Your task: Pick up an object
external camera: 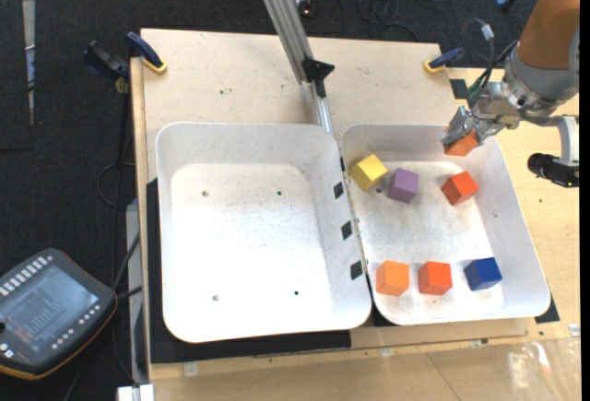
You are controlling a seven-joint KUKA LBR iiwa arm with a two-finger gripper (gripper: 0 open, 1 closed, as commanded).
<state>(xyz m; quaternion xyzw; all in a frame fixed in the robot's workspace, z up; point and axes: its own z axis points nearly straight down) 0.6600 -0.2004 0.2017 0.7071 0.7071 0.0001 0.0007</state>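
My gripper (461,134) hangs over the back right corner of the right bin (516,233), shut on an orange-red block (460,146) that shows between its fingers, lifted off the bin floor. Below it in the same bin lie a yellow cube (369,171), a purple cube (403,184) and a red-orange cube (458,188) in the back half. An orange cube (393,277), a red-orange cube (435,277) and a blue cube (482,273) sit in a row near the front.
The left bin (175,206) adjoins the right one at the middle. A slanted metal pole (281,7) ends at the bins' back junction. Clamps (147,53) (442,60) grip the board's back corners. A teach pendant (46,312) lies at the lower left.
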